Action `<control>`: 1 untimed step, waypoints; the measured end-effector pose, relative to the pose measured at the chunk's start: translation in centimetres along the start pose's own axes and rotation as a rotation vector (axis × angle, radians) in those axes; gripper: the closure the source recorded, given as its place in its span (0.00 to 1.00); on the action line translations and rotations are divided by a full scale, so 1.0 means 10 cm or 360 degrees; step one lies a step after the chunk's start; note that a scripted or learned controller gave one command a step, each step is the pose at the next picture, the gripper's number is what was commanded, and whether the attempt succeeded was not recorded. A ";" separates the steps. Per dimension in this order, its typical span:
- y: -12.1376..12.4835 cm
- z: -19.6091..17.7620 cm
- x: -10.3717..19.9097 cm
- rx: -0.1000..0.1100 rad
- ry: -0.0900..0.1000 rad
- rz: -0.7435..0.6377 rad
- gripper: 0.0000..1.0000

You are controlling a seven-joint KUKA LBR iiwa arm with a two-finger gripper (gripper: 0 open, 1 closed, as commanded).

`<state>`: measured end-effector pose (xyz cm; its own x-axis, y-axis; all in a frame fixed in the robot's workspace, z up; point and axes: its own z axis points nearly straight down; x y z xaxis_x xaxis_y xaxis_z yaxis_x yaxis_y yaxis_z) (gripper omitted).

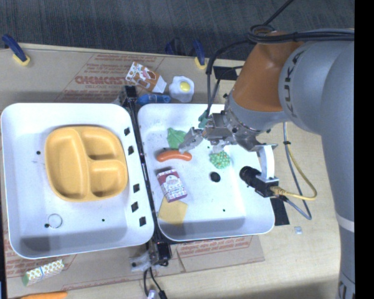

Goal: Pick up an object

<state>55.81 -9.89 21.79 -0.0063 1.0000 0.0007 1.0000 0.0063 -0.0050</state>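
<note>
- Grey KUKA iiwa arm (pixel 318 80) entering from the right side of the camera view, large rounded link filling the upper right.
- Orange band (pixel 262 76) wrapped around the arm just above the wrist, angled down and to the left.
- Metallic wrist assembly (pixel 234 126) below the band, with black cables looping over the top of it.
- Two-finger metal gripper (pixel 199 139) extended leftward from the wrist, tilted slightly downward, low over the right bin.
- Black cylindrical attachment (pixel 257 180) hanging beneath the wrist, with a yellow cable trailing off to the right.
</note>
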 end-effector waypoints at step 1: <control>-0.32 1.21 0.06 0.0004 0.0001 -0.0134 0.00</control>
<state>52.57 -9.34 9.73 -0.0903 0.9959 0.0021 0.9959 0.0904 -0.0077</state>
